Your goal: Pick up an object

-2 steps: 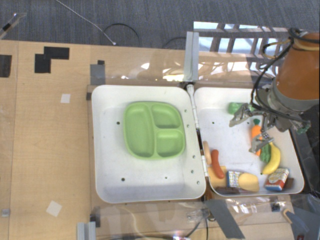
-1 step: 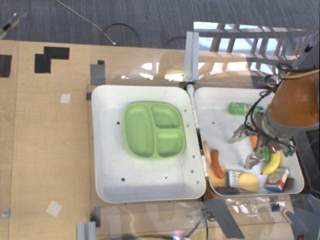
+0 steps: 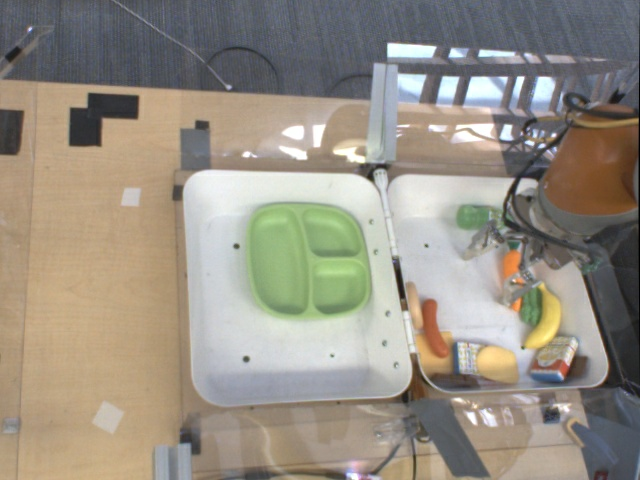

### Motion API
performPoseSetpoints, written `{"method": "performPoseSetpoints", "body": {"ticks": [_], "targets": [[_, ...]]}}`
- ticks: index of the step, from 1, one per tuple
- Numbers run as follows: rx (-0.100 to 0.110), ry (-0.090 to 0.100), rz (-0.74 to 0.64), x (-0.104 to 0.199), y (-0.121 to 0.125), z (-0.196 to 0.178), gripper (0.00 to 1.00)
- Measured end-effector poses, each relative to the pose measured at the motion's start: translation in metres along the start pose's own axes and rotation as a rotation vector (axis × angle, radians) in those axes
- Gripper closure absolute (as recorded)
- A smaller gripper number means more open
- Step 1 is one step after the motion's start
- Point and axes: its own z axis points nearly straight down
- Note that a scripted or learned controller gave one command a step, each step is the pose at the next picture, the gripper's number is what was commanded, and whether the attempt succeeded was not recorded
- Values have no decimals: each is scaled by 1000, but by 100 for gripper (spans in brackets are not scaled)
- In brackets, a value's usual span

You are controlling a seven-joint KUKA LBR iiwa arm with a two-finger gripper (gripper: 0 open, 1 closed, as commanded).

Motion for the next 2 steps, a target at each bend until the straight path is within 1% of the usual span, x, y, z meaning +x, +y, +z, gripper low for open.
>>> {"method": "performPoseSetpoints", "body": {"ticks": [1, 2], "targets": [[-1, 1, 13, 30, -6, -1, 0], [9, -16, 13, 24, -7, -16, 100]]}}
